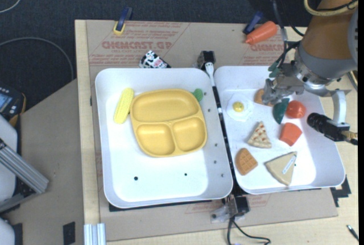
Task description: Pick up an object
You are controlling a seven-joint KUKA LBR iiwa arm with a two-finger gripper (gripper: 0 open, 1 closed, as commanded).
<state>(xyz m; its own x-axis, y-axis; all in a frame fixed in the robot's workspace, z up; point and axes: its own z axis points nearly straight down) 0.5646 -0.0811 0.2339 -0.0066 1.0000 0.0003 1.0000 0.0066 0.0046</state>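
Reaching in from three o'clock, the arm [333, 22] hangs its gripper [280, 90] low over the right bin's [318, 178] twelve o'clock end.

I see the grey wrist tilted down and toward nine o'clock, its orange band above it at the frame's two o'clock corner; I cannot tell from here how the fingers stand, nor whether anything sits between them. In the left bin [165, 187] a yellow divided tray [168, 121] fills the centre, with a corn cob [123, 105] touching it at nine o'clock. In the right bin the cheese wedge [282, 167] lies at six o'clock, the pizza slice [259, 136] and waffle [246, 161] toward seven, the red piece [290, 133] mid-bin, the tomato [295, 109] and green piece [279, 111] just under the gripper, the fried egg [238, 108] at ten o'clock.
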